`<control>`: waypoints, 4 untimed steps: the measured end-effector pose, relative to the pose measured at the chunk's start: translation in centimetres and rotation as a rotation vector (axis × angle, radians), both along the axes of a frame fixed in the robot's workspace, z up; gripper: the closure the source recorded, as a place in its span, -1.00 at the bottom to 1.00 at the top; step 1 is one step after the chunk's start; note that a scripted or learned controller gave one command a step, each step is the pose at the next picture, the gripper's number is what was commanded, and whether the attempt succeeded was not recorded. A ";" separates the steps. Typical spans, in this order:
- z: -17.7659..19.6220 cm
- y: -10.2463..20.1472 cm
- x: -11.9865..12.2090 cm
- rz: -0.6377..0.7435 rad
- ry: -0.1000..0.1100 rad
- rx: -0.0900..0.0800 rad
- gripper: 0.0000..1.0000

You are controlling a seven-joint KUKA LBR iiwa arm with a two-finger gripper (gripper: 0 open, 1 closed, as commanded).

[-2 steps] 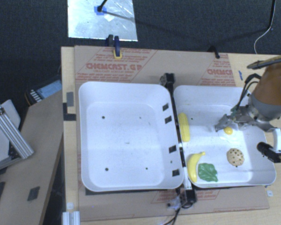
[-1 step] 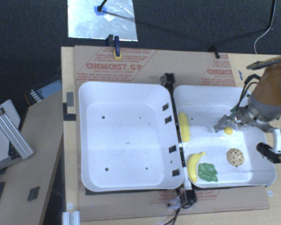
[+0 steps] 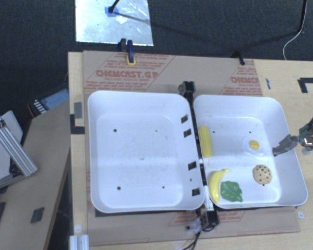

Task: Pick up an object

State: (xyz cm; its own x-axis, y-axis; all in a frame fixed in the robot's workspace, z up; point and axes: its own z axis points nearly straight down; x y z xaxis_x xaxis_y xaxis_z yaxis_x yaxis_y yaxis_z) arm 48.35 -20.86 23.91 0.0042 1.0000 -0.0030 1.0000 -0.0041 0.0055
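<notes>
The right bin (image 3: 281, 113) holds several toy foods. A yellow corn cob (image 3: 204, 141) lies along its left wall. A fried egg (image 3: 253, 145) sits near the middle, and a speckled cookie (image 3: 262, 174) lies nearer the front. In the front left corner a banana (image 3: 215, 184) touches a green leaf (image 3: 231, 191). My gripper (image 3: 279, 148) comes in over the bin's right rim, just right of the egg and above the cookie. It holds nothing that I can see. Most of the arm is cut off at the right edge.
The left bin (image 3: 94, 139) stands beside the right one, with black clips (image 3: 188, 133) along the shared divider. Both bins rest on a brown board (image 3: 146, 72). A shiny metal sheet (image 3: 113, 14) lies on the dark floor behind, and a cable (image 3: 297, 30) hangs at the top right.
</notes>
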 end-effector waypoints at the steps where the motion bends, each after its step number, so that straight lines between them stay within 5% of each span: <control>1: -15.9 0.3 8.3 0.011 -0.004 -0.002 -1.00; 4: -15.4 0.2 8.0 0.007 0.002 0.001 -1.00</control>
State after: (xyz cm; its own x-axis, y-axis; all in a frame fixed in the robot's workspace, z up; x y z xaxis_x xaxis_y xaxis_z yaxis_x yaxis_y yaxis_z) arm 56.39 -20.64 8.52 -0.0030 1.0000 -0.0016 1.0000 0.0030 0.0037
